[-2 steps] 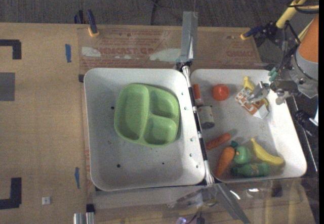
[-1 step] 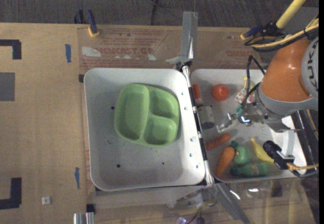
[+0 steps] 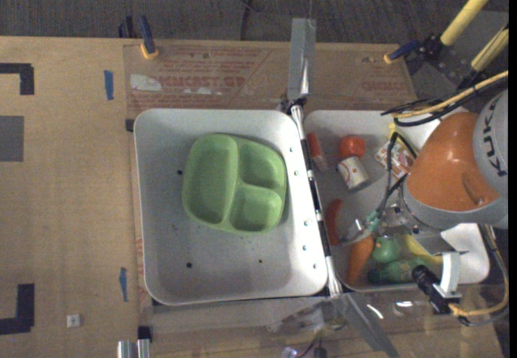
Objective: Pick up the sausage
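Light-green moulded plastic divided plate (image 3: 235, 183), plain, no pattern. Shallow white plastic bin on the left (image 3: 161, 251), w/ a few dark specks. Shallow white bin on the right (image 3: 363, 124). Tan wooden worktop (image 3: 65, 187) w/ blue tape bits & black corner marks. Grey robot arm w/ orange band (image 3: 452, 170). Reddish-brown sausage (image 3: 316, 151); orange carrot-shaped toy (image 3: 360, 258); small green toy (image 3: 386, 251); white cup w/ red-brown print (image 3: 353, 172).
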Tool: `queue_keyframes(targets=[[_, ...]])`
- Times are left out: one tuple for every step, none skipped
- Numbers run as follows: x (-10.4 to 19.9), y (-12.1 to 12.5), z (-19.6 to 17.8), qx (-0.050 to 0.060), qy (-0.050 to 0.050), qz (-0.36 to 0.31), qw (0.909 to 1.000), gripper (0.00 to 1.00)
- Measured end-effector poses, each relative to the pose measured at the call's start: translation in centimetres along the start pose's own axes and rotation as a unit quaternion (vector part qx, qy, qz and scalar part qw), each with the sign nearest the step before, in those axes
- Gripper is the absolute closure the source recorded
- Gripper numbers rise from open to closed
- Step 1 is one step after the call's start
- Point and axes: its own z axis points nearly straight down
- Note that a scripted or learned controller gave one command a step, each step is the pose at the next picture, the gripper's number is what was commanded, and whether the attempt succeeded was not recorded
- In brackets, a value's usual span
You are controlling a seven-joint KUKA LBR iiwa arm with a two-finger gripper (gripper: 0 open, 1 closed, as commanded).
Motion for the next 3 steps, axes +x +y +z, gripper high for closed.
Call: queue_keyframes(targets=[[-3.1, 10.1, 0.2, 0.001, -0.001, 0.081, 0.9967, 0.00], [-2.3, 17.2, 0.3, 0.003, 0.000, 0.104, 0.9946, 0.00], [-2.3, 17.4, -0.8, 0.002, -0.002, 0.103, 0.9947, 1.00]])
